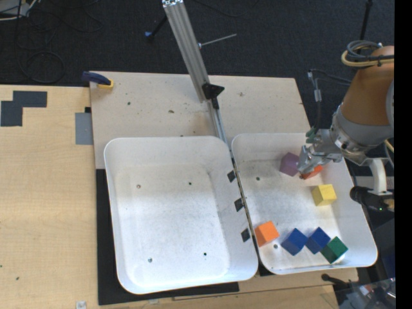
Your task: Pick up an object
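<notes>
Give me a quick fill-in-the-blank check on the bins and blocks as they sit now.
1. All the blocks lie in the ____ bin.
2. The gripper is next to the ____ block.
3. The green block touches a ____ block.
4. The orange block lies near the divider between the ____.

Missing words: right; purple; blue; bins

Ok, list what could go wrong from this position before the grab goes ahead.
1. The gripper sits low in the right bin between the purple block and a small red-orange piece; closing here may nudge the purple block aside instead of catching anything.
2. The red-orange piece is mostly hidden under the gripper, so a secure grip is uncertain.
3. The yellow block lies just in front; a sideways move could knock it.
</notes>
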### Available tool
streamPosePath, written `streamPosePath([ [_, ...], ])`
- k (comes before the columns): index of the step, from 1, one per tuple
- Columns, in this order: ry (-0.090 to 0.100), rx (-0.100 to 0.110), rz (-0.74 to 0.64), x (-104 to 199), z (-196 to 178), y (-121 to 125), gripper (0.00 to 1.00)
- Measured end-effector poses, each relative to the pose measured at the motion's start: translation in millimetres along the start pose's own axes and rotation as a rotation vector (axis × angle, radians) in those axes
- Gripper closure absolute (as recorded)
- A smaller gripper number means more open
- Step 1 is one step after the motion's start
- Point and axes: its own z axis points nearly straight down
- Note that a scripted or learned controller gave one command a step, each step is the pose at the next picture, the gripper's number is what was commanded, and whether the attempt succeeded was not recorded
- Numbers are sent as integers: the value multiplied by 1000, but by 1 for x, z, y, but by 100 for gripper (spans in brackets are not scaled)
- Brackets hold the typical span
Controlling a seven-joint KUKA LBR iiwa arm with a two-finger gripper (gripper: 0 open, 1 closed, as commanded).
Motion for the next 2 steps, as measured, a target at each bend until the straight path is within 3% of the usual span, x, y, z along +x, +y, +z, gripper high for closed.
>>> streamPosePath([
  [1,0,2,-7,-1,-28,1,100],
  [2,3,6,-9,49,-34,-12,100],
])
